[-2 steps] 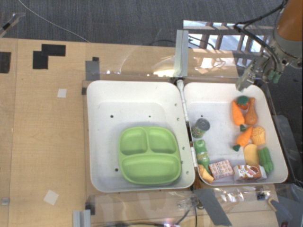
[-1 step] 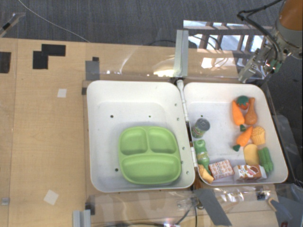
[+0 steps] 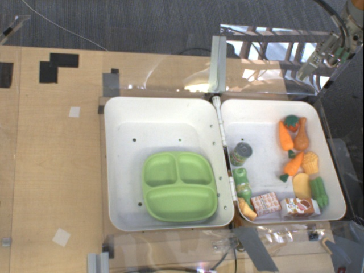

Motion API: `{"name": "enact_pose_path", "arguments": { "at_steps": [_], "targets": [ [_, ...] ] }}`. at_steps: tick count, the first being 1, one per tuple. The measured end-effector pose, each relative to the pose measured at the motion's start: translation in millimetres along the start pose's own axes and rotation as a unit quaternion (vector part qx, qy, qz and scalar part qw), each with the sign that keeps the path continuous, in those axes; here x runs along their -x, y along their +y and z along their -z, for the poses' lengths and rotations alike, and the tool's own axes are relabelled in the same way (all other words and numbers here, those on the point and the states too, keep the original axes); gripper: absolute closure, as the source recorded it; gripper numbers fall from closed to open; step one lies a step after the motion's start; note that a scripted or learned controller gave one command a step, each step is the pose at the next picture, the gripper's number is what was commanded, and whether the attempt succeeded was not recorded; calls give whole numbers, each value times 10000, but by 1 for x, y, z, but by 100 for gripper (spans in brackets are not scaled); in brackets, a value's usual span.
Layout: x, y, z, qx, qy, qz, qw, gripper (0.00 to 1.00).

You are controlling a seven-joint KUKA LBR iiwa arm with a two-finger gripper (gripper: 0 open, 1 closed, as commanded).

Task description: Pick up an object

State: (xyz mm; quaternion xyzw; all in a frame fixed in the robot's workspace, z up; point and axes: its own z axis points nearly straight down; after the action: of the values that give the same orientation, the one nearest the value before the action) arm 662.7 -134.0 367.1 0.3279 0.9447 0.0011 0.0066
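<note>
1. We had our claw parked high at the far right, beyond the right bin; we couldn't tell its state.
2. Nothing grasped: toy food, including a carrot, lay in that bin.
3. Next, we judged, a descent.

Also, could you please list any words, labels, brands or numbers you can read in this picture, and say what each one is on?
No text is legible.
Red and white carton: printing, too blurred to read.
Patterned box: markings, too small to read.
Can: its label cannot be made out.
</note>
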Motion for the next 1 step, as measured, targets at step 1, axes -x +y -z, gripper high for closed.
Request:
{"name": "enact_pose_path", "arguments": {
  "at_steps": [1],
  "targets": [
    [-44,-56,-58,-25,41,-316,9995,100]
  ]
}}
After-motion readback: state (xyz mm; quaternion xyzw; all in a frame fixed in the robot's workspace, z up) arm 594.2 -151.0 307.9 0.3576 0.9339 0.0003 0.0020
